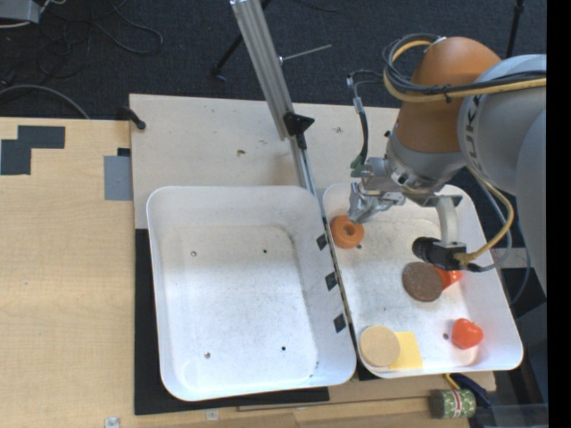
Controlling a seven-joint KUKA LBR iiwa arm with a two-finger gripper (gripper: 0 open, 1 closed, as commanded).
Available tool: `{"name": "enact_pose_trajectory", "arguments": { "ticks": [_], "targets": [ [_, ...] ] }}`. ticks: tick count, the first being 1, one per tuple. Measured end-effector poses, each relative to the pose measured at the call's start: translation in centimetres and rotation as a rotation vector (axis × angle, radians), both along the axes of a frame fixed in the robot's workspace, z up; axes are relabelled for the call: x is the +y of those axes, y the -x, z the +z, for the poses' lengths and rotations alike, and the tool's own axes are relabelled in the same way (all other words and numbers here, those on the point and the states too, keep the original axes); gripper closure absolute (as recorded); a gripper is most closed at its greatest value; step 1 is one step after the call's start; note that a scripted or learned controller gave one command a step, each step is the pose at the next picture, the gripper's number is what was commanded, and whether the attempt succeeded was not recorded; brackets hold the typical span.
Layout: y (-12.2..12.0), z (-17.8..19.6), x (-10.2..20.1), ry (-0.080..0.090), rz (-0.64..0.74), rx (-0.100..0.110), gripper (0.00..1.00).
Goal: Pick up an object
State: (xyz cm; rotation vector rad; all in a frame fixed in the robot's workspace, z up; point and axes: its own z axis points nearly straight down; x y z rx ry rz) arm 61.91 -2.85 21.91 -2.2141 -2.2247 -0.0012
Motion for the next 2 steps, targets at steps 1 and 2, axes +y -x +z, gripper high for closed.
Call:
{"name": "enact_pose_trajectory", "arguments": {
  "ticks": [1,2],
  "targets": [
    [0.1,-0.7,4.9,0.0,-0.001,0.003,1.0],
    [0.4,0.8,9.5,0.001,0.0,0.0,1.0]
  ]
}}
